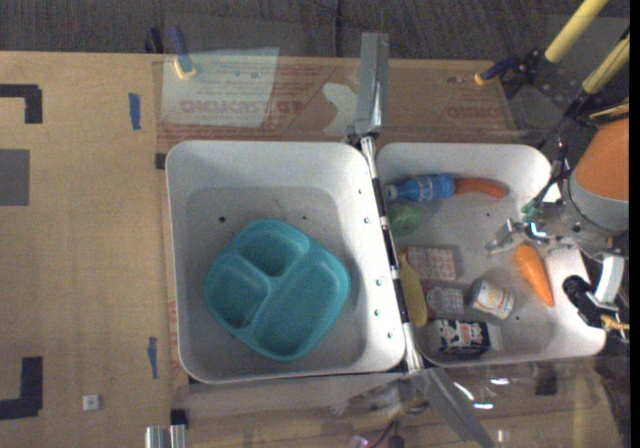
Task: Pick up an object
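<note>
My gripper (520,232) hangs over the right part of the right bin (470,154), with the orange band of the arm (610,168) behind it at the right edge. An orange carrot (536,276) lies just below and to the right of the gripper. A small tin can (492,298) lies on its side to the carrot's left. Nothing shows as held.
The right bin also holds a blue bottle (425,187) with an orange piece (480,187) beside it, a green item (404,218), a yellow banana (412,290), a patterned packet (432,263) and a black-and-white carton (460,336). A teal divided plate (278,288) lies in the left bin (200,186).
</note>
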You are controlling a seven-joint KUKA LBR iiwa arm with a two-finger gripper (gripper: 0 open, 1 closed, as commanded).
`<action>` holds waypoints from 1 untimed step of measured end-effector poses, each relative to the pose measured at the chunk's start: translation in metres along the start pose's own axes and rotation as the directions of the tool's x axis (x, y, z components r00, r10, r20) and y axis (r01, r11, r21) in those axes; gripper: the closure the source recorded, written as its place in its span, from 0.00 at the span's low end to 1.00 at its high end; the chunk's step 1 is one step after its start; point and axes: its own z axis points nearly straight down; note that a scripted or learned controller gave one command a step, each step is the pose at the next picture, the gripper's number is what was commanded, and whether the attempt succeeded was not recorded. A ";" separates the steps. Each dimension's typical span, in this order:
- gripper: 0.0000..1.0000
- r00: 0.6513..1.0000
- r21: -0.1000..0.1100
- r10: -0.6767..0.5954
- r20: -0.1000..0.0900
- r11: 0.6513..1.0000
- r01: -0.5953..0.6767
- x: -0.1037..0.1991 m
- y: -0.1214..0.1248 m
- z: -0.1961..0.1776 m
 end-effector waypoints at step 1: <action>1.00 1.000 -0.001 0.006 0.006 1.000 -0.006 -0.004 -0.001 -0.010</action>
